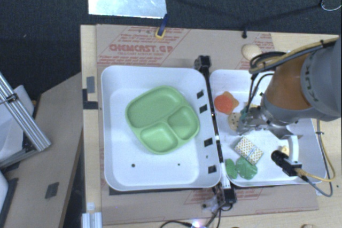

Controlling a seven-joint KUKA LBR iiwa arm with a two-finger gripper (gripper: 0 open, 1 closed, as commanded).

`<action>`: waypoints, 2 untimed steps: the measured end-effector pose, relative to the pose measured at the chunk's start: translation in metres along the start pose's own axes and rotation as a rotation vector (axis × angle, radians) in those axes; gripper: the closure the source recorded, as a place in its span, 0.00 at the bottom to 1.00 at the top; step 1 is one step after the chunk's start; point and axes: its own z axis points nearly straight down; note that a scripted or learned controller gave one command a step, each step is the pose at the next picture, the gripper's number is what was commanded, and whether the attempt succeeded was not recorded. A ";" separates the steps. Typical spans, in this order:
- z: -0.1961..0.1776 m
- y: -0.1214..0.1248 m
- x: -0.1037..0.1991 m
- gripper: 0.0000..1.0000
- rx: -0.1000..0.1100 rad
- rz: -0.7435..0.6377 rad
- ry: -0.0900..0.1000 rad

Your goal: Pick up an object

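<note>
A small tan thing (233, 121) lies in the right bin (315, 157), just under the orange piece (226, 102) at its 12 o'clock. The gripper (245, 118) sits right beside it at 3 o'clock; how it is set cannot be told. A checked block (249, 149) and a green toy (240, 168) lie toward 6 o'clock. The green tray (162, 119) rests in the left bin (123, 168).

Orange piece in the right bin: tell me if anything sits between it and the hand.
Nothing visible does. The hand is just right of and below the orange piece, with bare white bin floor between them. The patterned block lies lower, out of the path.
</note>
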 end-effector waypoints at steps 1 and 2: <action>-0.064 0.004 -0.001 1.00 -0.004 -0.003 -0.001; -0.126 0.010 -0.007 1.00 -0.007 -0.004 -0.002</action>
